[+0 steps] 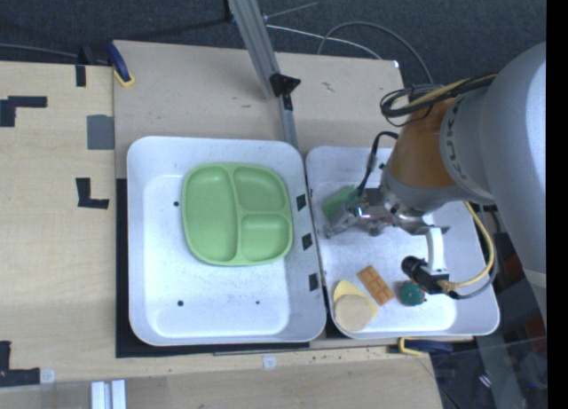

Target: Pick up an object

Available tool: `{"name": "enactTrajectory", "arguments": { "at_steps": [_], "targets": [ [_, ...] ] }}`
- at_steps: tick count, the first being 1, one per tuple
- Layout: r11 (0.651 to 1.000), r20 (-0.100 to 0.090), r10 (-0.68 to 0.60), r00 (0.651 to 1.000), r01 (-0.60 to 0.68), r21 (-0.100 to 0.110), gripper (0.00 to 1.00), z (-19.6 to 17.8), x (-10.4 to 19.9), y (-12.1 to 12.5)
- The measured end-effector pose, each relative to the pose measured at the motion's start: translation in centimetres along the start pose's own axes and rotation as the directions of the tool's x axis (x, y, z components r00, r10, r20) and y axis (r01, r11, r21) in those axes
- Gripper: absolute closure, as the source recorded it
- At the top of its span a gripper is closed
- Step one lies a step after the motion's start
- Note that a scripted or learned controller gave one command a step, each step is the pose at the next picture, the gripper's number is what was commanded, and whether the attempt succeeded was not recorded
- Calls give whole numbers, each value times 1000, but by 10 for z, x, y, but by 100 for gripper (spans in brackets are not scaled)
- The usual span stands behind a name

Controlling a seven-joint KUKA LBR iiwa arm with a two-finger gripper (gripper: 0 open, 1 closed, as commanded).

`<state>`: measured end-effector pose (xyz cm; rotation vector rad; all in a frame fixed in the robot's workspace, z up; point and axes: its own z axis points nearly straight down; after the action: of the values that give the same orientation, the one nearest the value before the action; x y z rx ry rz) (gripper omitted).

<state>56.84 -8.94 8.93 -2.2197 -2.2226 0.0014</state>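
My gripper point(344, 219) is low in the right bin point(470, 310), near its left wall, with the grey arm and its orange band point(422, 161) over the bin's middle. A pale green object point(337, 198) lies right at the gripper's tip, partly covered by it; I cannot see whether it is gripped. Near the front of the same bin lie an orange waffle-patterned block point(375, 284), a pale yellow round piece point(353, 311) and a small teal ball point(411, 293).
The left bin point(155, 310) holds a green divided plate point(238, 213). A metal pole point(257, 35) slants over the bench behind the bins. Cables point(461, 285) hang off the wrist over the right bin's front right area.
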Motion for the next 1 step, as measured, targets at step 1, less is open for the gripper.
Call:
{"name": "enactTrajectory", "arguments": {
  "at_steps": [1],
  "targets": [
    [1000, -1, -1, 1000, 1, 1, 100, -10, 1, 0]
  ]
}}
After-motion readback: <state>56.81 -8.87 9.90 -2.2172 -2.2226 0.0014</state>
